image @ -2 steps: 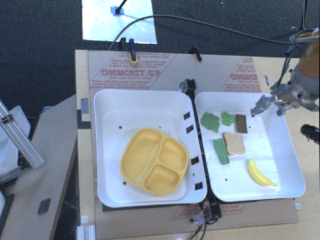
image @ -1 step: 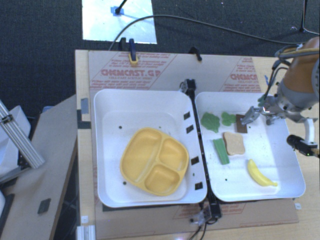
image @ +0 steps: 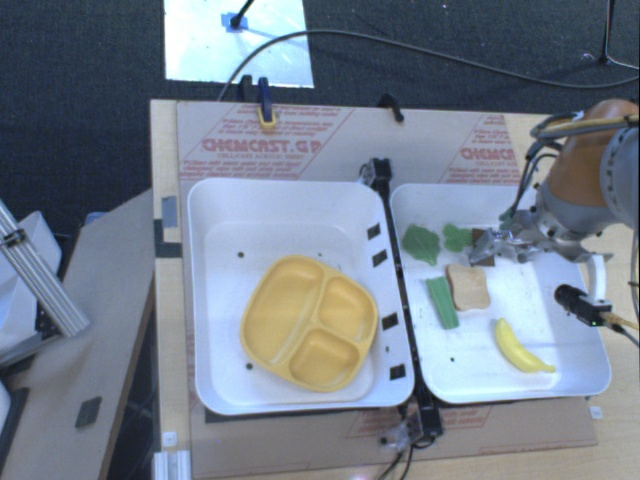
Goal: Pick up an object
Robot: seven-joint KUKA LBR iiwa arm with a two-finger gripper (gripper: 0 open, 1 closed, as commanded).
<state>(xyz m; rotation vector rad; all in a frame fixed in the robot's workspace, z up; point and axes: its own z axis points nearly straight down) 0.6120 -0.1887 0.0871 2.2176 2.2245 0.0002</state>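
Worktop point(image: 330, 133) carries two white bins side by side, and you see both from above at a slant. Left bin point(image: 225, 218) holds a yellow tray point(image: 308, 322) with three compartments, lying a little toward 5 o'clock of that bin's middle. Right bin point(image: 580, 363) holds the small things: two green leafy pieces point(image: 421, 243) near its 11 o'clock corner, a green stick point(image: 441, 302) just below them, a tan slice point(image: 467, 287) touching the stick's right side, and a banana point(image: 520, 347) toward 5 o'clock, apart from the rest.

Your arm point(image: 590, 183) comes in from 3 o'clock over the right bin. Its pincer point(image: 486, 247) sits low at about 12 o'clock of the tan slice, just beside the right-hand leafy piece. You cannot tell from this angle how the pincer is set, and nothing is seen gripped in it. A black part point(image: 580, 305) hangs below the wrist, at 2 o'clock of the banana.
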